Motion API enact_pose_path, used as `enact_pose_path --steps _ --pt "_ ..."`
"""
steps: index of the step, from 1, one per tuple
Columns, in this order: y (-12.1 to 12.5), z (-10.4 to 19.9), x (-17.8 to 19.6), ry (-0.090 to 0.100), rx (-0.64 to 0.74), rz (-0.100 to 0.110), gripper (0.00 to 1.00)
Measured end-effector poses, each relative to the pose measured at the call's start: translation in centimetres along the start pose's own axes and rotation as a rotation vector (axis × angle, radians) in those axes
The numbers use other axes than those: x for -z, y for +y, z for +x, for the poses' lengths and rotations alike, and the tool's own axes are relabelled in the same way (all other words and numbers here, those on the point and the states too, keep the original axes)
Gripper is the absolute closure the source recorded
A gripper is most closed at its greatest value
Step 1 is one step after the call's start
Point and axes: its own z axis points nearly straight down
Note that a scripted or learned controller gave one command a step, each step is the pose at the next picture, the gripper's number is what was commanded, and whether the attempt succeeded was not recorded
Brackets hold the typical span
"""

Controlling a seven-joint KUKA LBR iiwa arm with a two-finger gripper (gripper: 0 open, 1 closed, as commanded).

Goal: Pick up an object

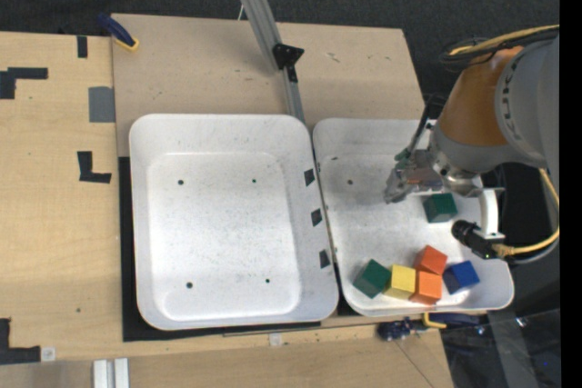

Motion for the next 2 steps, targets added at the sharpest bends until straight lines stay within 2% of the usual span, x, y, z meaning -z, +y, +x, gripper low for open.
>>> enact_pose_path --steps 2 --pt "0.3 0.6 11.5 -0.002 -0.001 -0.008 1.0"
